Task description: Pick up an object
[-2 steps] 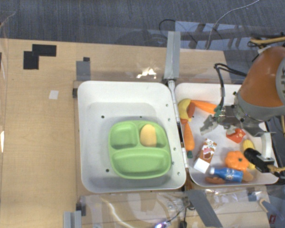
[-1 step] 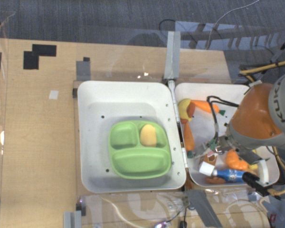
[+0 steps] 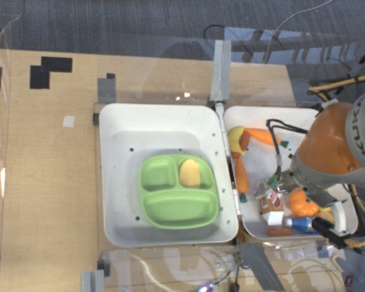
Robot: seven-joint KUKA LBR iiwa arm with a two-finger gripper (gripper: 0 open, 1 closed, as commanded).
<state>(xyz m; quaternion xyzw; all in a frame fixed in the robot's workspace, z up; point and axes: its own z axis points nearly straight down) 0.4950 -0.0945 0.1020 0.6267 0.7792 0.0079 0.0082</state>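
Nearest the camera, along the front wall of the right-hand shallow white plastic bin (image 3: 253, 229), lies a small blue-and-white bottle-shaped item (image 3: 299, 224), on its side, with a thin reddish-brown sausage-shaped piece (image 3: 280, 231) just in front of it. A small brown-and-white carton (image 3: 271, 206) stands just behind these. Beside the carton to the right sits a rounded orange plastic fruit (image 3: 303, 204), and a white cylindrical item (image 3: 339, 217) lies near the bin's right wall.

The two-finger gripper (image 3: 274, 187) is low inside this bin, directly above the carton and close to it. Its fingertips are lost among cabling and clutter; whether they are spread or closed cannot be told, and no object can be confirmed between them. The grey arm with its orange band (image 3: 330, 145) covers the bin's right portion.

Further back in the same bin, a slim orange carrot-shaped toy (image 3: 241, 176) lies along the left wall. Beyond it, a yellow rounded toy (image 3: 235, 140) with a red-brown piece (image 3: 245, 140) touching it sits at the far left corner, and a longer orange carrot-shaped toy (image 3: 261, 137) lies slantwise beside them.

In the left-hand shallow white plastic bin (image 3: 118, 163), a green plastic divided tray (image 3: 176, 207) rests on the floor. A yellow egg-shaped object (image 3: 190, 174) sits in the tray's far right compartment.

Both bins stand on a light wooden bench (image 3: 48, 181).
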